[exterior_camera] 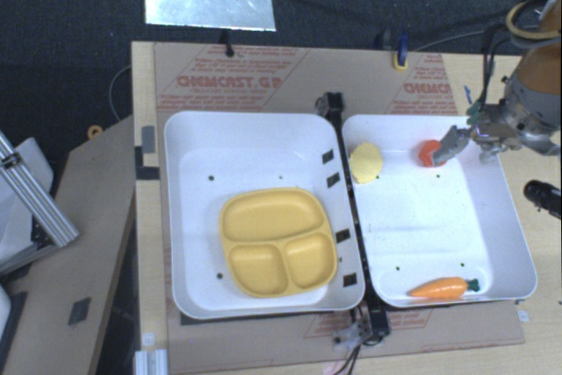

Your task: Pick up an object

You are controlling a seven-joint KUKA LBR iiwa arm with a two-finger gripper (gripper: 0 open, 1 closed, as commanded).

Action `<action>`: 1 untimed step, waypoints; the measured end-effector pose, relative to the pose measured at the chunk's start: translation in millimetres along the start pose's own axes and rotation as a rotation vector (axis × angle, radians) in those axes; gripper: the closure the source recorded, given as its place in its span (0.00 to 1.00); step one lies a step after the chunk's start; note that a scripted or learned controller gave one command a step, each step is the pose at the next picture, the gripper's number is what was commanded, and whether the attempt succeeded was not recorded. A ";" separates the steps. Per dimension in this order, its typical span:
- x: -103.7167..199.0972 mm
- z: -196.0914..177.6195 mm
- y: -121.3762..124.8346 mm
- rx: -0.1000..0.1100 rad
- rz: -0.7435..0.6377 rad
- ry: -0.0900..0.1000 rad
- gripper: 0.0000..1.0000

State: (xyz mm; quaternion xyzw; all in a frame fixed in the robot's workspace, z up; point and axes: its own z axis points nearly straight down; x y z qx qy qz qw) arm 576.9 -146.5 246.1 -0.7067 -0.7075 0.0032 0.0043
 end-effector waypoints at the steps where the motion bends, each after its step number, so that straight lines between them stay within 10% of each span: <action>1: 0.4 -6.7 2.2 -0.012 -0.003 -0.002 0.00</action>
